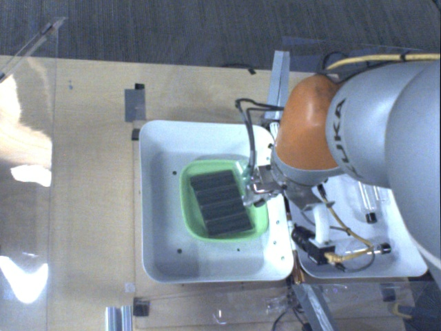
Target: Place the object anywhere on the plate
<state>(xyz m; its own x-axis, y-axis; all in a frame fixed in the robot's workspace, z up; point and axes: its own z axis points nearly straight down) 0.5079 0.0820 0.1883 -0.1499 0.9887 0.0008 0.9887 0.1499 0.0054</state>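
- The tool (253,185) is seen at the right rim of the green plate (189,216), low over the left bin (155,185); whether it is spread or pressed together cannot be told, as it is largely hidden beneath the wrist and the orange band (310,126).
- The dark object (219,202) lies immediately to the camera-left of the tool, its near edge touching or just beside the metal tip; contact cannot be judged with certainty.
- The object's long axis is tilted, running from the far left towards the near right, roughly alongside the tool rather than across it.
- The object is already resting within the plate's rim, so the placing is judged close to done; a clean lift away is what the coming move turns on.
- The object is seen as a flat, matt, dark grey rectangular slab crossed by ribs or grooves, probably rigid.
- The plate is a smooth, glossy, rounded-square dish with a raised lip.
- The bin is shallow, white, hard plastic with rounded corners.
- Beyond it, the table (83,205) is pale wood under a reflecting sheet.
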